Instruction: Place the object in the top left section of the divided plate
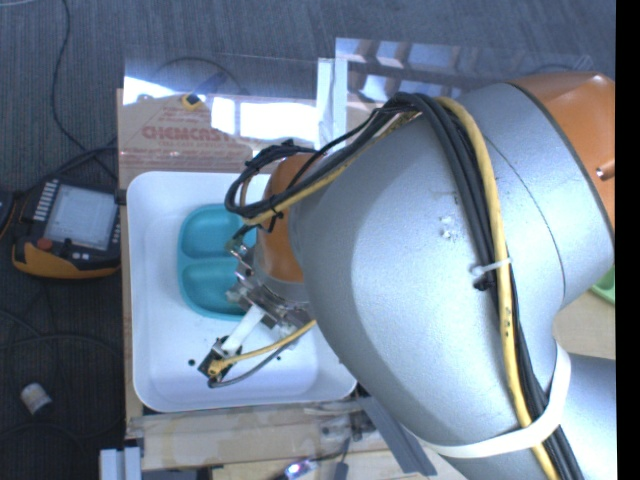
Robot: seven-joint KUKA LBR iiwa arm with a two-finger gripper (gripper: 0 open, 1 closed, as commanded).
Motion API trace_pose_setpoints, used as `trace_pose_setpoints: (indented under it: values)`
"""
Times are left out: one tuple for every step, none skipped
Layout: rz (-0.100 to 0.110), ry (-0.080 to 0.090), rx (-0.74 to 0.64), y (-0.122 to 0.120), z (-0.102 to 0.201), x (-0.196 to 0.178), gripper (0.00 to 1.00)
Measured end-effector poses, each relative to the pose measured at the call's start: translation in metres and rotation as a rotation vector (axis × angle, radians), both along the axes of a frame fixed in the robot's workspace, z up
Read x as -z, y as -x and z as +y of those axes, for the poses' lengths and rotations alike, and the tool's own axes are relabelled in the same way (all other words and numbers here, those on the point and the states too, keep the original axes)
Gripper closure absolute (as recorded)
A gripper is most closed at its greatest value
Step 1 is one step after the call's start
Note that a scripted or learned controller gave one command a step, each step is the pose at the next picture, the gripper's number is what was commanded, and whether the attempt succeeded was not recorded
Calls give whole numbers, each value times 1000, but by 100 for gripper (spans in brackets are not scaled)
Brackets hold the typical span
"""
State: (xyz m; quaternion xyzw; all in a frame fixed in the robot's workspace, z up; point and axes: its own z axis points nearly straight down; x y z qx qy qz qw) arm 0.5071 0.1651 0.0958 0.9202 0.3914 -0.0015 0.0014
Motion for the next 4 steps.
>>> trace_pose_setpoints:
  values:
    - [0,0,0,0,0,0,0]
    - [0,0,0,0,0,0,0]
    - [0,0,0,0,0,0,0]
    - [0,0,0,0,0,0,0]
